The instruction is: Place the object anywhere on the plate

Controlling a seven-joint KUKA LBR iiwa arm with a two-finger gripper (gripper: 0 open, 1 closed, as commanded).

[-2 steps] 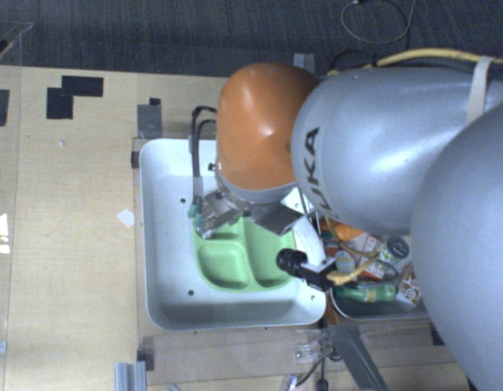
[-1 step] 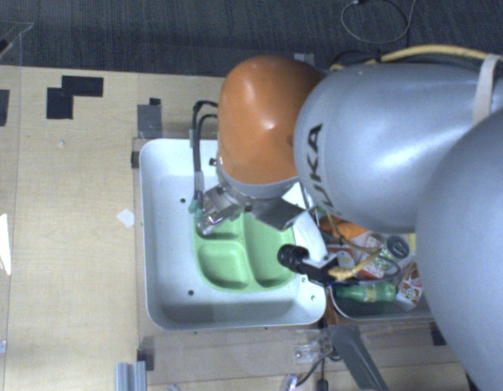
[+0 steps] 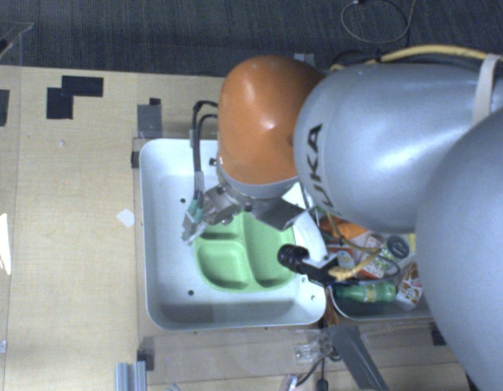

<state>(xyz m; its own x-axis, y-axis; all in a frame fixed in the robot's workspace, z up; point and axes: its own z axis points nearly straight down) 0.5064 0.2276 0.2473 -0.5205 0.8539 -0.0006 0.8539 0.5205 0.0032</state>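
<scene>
A grey KUKA arm (image 3: 398, 153) with a glossy orange band (image 3: 263, 120) above its wrist reaches in from the right and looms over the left of two shallow white plastic bins (image 3: 165, 218), hiding most of that bin's far right corner. Under the orange band hangs the two-finger gripper (image 3: 196, 218), a small metal assembly with a hint of green at its tip, poised over the far left edge of a light green divided plastic plate (image 3: 227, 263) that lies in the bin. Whether the gripper is clenched or released cannot be told, because the tool is small, blurred and seen from above, and nothing can be made out in its grasp.

The plate's far right portion is covered by the wrist; two of its compartments show, both bare (a ridge divides them). A black cylindrical part (image 3: 300, 263) sticks out across the plate's right edge, and whether it belongs to the arm or lies loose is unclear.

To the right, the second white bin (image 3: 341, 308) is mostly hidden by the arm. In the visible sliver sits a clutter of objects (image 3: 373, 271): a dark green bottle-like item (image 3: 369, 293), something orange and some printed packaging, all too crowded to separate. Which of them is the task's object cannot be told. The pale wooden bench (image 3: 63, 243) spreads out to the left.
</scene>
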